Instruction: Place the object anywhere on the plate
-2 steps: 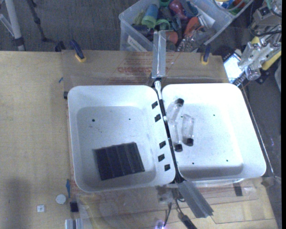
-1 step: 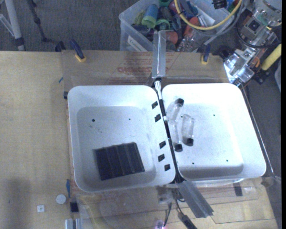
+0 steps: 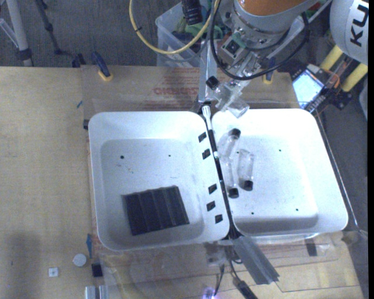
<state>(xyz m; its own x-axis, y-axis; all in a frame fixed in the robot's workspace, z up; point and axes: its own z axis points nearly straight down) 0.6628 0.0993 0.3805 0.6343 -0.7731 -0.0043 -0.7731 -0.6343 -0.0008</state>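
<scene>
So the arm (image 3: 266,11) is coming in from the top right, orange band up at the frame edge, wrist pointing down and a bit left, with black cables looped around it. The claw (image 3: 229,100) hangs over the back rim right where the two white bins meet, and its see-through fingers (image 3: 236,106) make it really hard to read, so I honestly cannot tell if it's spread or pressed together; nothing visibly sits between them. Below the claw, inside the right bin (image 3: 304,169), lie two clear tubes with black caps (image 3: 239,166), close to the divider and apart from the claw. Down and to the left of the claw, in the left bin (image 3: 117,146), there's the dark ribbed plate (image 3: 155,209) lying flat near the front, well apart from the claw and from the tubes. The desk (image 3: 41,175) is plain light wood.
</scene>
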